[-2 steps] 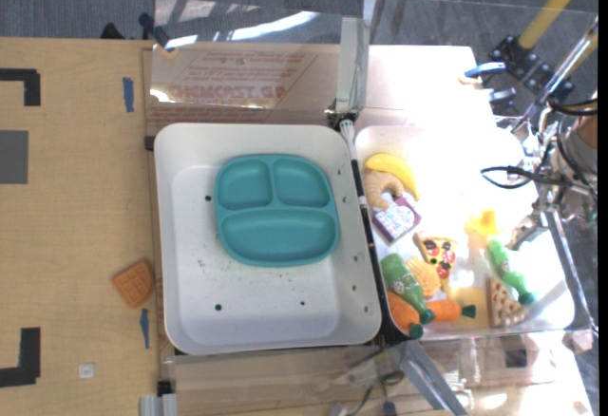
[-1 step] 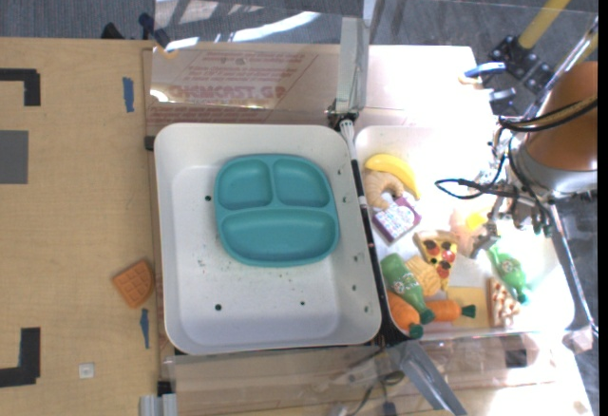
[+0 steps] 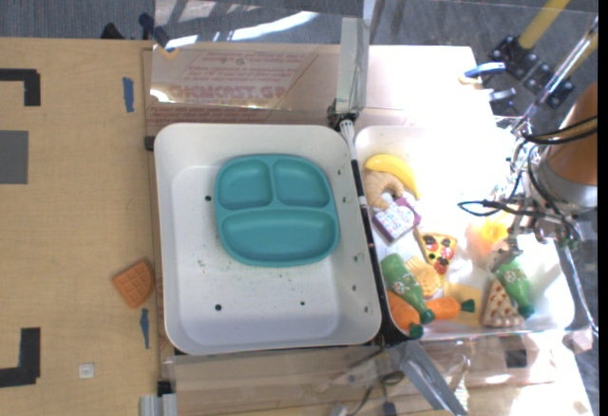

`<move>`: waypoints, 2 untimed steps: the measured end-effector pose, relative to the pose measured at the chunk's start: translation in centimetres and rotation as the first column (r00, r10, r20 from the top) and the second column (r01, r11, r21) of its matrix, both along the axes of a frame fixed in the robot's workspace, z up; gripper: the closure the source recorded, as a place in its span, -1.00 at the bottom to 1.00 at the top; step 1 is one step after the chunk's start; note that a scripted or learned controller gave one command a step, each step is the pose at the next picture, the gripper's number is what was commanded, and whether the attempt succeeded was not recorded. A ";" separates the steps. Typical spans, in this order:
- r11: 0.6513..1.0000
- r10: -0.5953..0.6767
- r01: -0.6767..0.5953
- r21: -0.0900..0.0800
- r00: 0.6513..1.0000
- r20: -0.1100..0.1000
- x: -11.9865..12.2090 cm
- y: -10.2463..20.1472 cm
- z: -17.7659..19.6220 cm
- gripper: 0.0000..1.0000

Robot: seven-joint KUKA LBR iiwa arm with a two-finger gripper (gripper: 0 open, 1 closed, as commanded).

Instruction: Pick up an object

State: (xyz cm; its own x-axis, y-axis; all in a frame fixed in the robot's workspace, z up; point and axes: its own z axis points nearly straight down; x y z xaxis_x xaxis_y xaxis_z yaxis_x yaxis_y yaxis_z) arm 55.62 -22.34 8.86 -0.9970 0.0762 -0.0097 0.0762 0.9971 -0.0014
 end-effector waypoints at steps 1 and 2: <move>0.880 0.474 -0.474 0.006 0.880 0.007 -1.7 1.0 0.0 -1.00; 0.660 0.751 -0.751 0.001 0.660 0.005 -1.2 0.9 5.2 -1.00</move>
State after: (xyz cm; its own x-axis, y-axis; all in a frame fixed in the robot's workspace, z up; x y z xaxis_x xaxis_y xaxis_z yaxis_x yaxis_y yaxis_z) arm 54.39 -21.46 14.02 -0.7151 -0.6988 -0.0142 -0.6989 0.7152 -0.0001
